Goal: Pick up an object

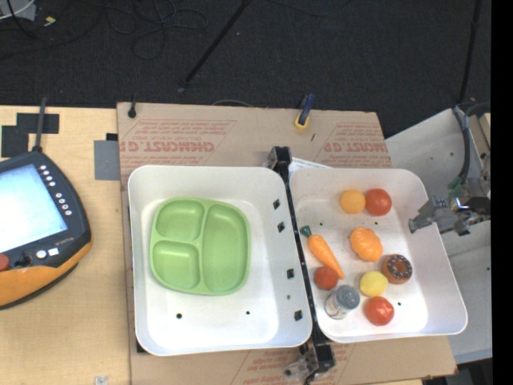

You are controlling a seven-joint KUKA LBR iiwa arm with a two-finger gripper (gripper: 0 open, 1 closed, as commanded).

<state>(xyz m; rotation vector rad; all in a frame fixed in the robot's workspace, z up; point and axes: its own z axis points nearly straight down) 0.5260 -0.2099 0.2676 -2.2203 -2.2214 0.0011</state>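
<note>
The right white bin [437,295] holds several toy foods. An orange ball [352,201] and a red tomato [378,202] lie at its far end. A carrot [323,252], an orange fruit [366,244] and a chocolate donut [397,269] sit in the middle. Nearer the front are a red piece [325,277], a yellow lemon [373,283], a small grey can [345,301] and another red fruit [379,310]. My gripper [437,215] hangs just past the bin's right rim, level with the orange fruit, with nothing seen in it.
The left white bin [264,311] carries a green divided plate [200,245]. A teach pendant [36,223] lies on the bench at far left. A black divider with clips [292,247] runs between the bins. Cardboard [208,139] lies under both.
</note>
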